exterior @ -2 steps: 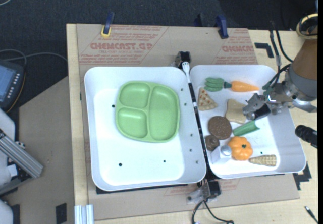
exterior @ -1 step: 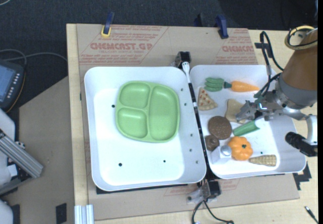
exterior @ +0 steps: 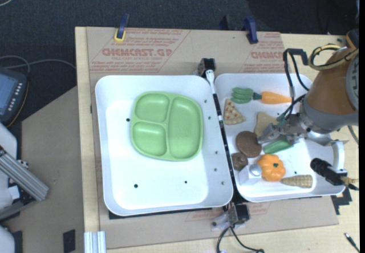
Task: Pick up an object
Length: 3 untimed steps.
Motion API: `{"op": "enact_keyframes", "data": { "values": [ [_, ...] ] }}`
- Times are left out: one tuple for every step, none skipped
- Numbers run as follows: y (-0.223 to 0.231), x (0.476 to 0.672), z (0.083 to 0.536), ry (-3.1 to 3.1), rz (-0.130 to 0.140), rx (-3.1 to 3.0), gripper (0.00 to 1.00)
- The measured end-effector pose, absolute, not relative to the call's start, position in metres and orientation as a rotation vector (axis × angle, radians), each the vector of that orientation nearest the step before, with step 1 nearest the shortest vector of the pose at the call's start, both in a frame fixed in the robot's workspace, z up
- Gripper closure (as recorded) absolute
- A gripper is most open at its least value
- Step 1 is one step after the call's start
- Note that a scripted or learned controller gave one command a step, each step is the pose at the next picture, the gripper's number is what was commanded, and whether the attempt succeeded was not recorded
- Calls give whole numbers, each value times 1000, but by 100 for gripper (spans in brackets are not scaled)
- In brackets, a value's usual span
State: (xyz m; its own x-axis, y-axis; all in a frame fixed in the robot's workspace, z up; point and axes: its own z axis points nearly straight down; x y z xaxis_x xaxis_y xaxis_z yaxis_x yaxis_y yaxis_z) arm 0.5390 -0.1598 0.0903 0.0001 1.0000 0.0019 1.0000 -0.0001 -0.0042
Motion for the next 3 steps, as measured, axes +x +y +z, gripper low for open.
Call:
{"op": "enact_keyframes", "data": {
  "values": [
    [-161,540,104,-2222,-1,-2224,100],
    [-161,542,146,-2225,-3,-2225,100],
    [-163,533,199,-2226,-5,-2227,100]
  ]
}}
